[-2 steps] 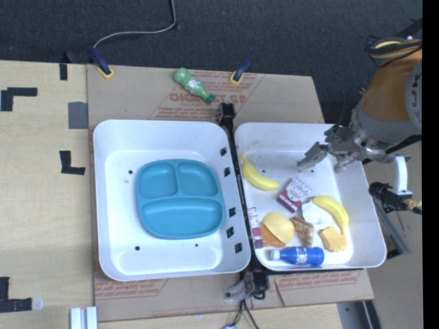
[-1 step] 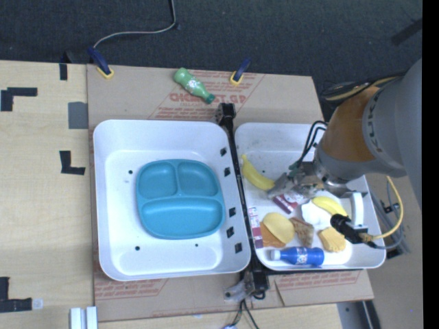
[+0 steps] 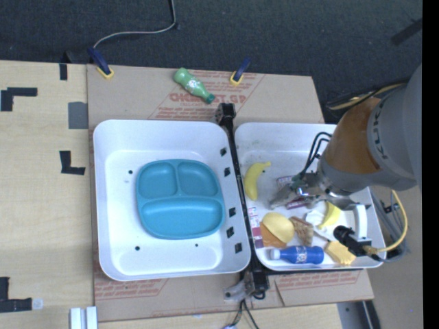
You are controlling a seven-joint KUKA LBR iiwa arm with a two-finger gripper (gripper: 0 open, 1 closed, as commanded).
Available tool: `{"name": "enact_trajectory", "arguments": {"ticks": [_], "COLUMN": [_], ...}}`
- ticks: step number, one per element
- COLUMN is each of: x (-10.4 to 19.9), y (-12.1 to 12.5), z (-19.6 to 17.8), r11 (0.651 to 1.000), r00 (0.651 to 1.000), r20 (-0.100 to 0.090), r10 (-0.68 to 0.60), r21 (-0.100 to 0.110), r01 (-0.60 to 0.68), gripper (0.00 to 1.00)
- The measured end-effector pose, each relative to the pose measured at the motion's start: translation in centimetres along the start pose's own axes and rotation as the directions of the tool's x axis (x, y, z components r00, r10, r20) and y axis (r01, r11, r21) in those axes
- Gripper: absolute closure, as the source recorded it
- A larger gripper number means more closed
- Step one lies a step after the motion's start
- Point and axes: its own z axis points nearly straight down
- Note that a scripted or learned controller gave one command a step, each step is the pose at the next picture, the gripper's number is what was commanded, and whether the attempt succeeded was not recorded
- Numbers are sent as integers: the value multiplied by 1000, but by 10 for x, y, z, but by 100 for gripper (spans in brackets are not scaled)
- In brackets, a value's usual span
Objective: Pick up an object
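Note:
My gripper [image 3: 282, 193] is down inside the right bin [image 3: 274, 134], near its middle, at the end of the grey arm with the orange band [image 3: 353, 142]. A small yellow banana [image 3: 255, 178] lies just left of the gripper, apart from it. Below the gripper sit a yellow rounded fruit [image 3: 275, 227], a brown piece [image 3: 302, 231] and a blue bottle [image 3: 299, 254] lying on its side. A pale yellow item [image 3: 332, 214] and a yellow block [image 3: 340, 253] lie at the lower right, partly under the wrist. A small purple thing [image 3: 299, 191] shows right by the gripper.
The left bin [image 3: 110, 184] holds a blue divided plate [image 3: 180, 199]. A green bottle [image 3: 193, 86] lies on the cardboard behind the bins. A black divider [image 3: 233, 184] runs between the bins. Cables hang around the wrist at the right.

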Motion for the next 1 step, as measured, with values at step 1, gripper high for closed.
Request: {"name": "enact_trajectory", "arguments": {"ticks": [1], "x": [-1], "y": [0], "z": [-10], "r11": [1000], "r00": [1000], "r20": [1], "r10": [1], "r21": [0], "r01": [-1], "gripper": [100]}}
